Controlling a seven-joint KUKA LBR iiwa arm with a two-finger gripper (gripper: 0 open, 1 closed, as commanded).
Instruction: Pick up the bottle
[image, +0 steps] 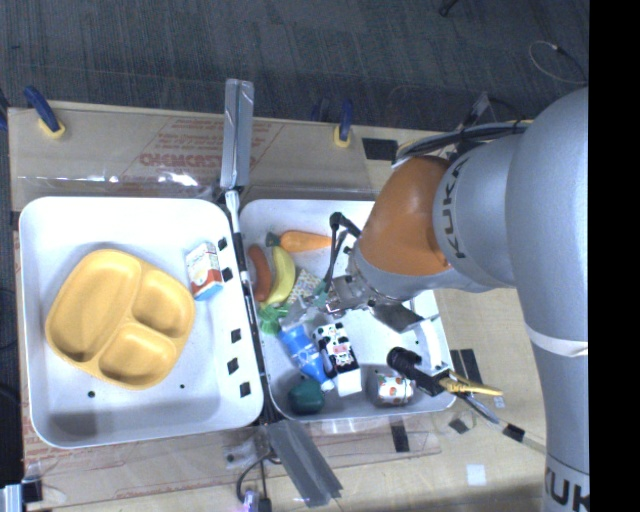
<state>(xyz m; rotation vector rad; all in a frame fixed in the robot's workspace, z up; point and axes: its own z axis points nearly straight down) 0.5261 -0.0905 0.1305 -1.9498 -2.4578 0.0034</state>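
Currently the end effector sits low in the right bin, among the clutter; jaw state can't be read from this angle, wrist blocks it. Bottle, blue, lies just below-left of it, tilted, not visibly between anything. A black-and-white carton lies right beside the bottle, just under the end effector. Banana and sausage are to its left, carrot above it. Dark green lump sits beyond the bottle near the bin's front wall. Well off to the left, in the left bin: yellow tray and a small box.
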